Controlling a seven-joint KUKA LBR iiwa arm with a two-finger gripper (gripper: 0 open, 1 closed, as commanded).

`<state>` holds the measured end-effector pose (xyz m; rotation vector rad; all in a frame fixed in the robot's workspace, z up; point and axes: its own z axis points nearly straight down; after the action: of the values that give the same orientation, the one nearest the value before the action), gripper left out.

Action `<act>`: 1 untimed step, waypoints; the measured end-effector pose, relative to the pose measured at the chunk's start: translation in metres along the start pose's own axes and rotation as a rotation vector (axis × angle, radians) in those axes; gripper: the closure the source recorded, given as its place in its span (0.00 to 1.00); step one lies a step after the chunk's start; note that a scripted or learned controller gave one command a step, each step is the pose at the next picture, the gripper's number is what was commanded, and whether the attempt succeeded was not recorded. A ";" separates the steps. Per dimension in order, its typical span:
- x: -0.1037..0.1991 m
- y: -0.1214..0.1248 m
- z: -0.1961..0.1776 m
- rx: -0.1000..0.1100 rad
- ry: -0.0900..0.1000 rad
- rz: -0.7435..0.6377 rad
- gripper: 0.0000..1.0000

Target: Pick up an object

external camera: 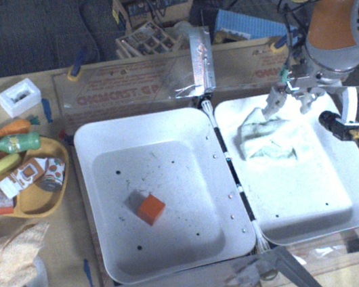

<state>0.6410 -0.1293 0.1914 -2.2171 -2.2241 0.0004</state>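
Pick not yet made: nothing lifted.
Gripper (289, 101) hangs open, it seems, over the cloth (269, 138) in the right bin (356, 211); orange block (152, 208) lies in the left bin (99, 153).

Orange block (152, 209) alone, open floor around, crumpled cloth (269, 138) crowding right bin (355, 201)
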 end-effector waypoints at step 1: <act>0.000 0.029 0.099 -0.011 -0.003 -0.093 0.00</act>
<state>0.6700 -0.1288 0.0922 -2.1179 -2.3321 -0.0081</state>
